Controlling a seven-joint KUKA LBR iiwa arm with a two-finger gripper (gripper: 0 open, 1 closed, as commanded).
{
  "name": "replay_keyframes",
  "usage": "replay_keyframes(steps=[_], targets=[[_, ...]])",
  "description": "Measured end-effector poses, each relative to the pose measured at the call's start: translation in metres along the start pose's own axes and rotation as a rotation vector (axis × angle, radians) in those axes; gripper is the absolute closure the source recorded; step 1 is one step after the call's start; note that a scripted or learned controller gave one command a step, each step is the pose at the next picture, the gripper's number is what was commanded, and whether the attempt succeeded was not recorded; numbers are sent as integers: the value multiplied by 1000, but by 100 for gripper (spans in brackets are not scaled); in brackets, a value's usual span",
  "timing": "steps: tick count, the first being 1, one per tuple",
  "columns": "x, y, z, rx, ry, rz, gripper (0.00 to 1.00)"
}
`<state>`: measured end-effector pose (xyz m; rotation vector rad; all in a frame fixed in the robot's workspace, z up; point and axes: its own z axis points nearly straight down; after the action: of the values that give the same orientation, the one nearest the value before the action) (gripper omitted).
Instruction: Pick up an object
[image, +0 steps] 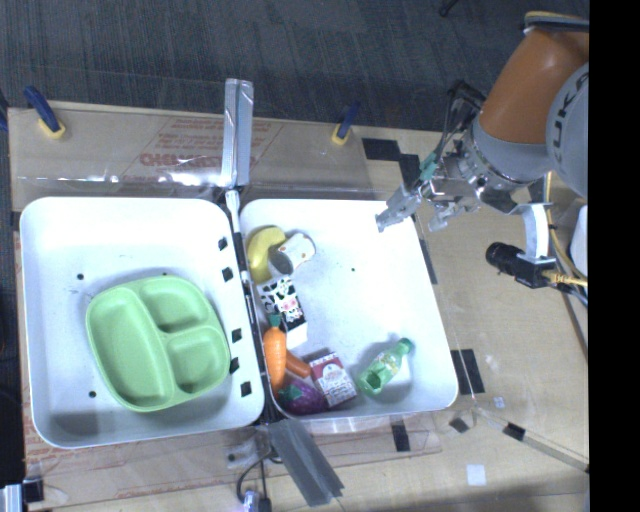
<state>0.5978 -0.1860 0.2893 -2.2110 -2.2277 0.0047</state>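
The gripper (400, 212) hangs above the right bin's (400, 300) far corner, holding nothing, though whether it is spread or closed I cannot tell. The likeliest pick, a small green bottle (385, 366), lies on its side near the front wall — probably light, stiff and slick, best pinched across its body. Red writing on the clear sheet (185, 150) behind the 2 bins is unreadable.

The hand (405, 208) hovers over the right bin's (400, 290) far corner — carrot (275, 358) near the divider.
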Motion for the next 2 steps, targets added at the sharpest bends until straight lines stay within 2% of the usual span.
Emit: replay_keyframes(steps=[1, 2], targets=[[80, 49, 53, 1, 2, -104, 0], [79, 44, 186, -4, -1, -354, 0]])
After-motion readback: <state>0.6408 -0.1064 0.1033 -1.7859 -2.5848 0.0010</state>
